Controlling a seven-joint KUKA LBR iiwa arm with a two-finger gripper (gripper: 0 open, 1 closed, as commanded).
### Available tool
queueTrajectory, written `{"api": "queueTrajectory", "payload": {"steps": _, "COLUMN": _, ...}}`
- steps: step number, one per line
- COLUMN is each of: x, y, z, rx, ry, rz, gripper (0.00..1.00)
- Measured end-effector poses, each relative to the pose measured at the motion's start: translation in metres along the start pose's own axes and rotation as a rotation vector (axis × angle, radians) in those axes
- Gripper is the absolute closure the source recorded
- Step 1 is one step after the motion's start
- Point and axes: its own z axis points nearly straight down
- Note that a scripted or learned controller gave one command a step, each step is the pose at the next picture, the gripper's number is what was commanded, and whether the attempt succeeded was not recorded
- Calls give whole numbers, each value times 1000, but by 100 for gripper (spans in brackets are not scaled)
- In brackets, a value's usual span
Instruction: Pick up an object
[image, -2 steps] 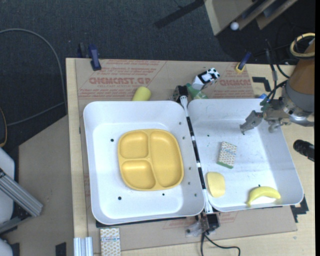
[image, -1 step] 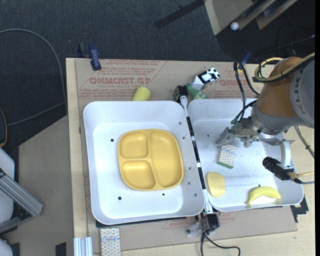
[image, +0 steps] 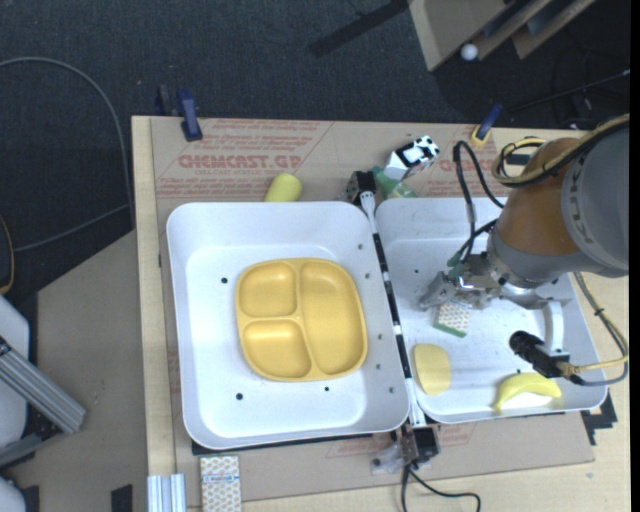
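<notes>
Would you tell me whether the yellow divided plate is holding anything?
Empty: the yellow divided plate in the left bin shows three bare compartments.

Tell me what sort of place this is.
Probably a robotics lab test bench, not a kitchen. A grey and orange robot arm reaches into two white bins clamped to a board, one holding a yellow divided plate, with loose cables on dark carpet.

the bins look like smooth, faintly glossy white plastic. the yellow tray is smooth, softly shiny plastic. the board beneath looks like matt brown cardboard, printed in red.
</notes>
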Motion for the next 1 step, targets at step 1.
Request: {"api": "queueTrajectory", "payload": {"steps": 1, "x": 0, "y": 1, "z": -10, "rx": -2, "ry": 0, "rz": 0, "gripper": 100}}
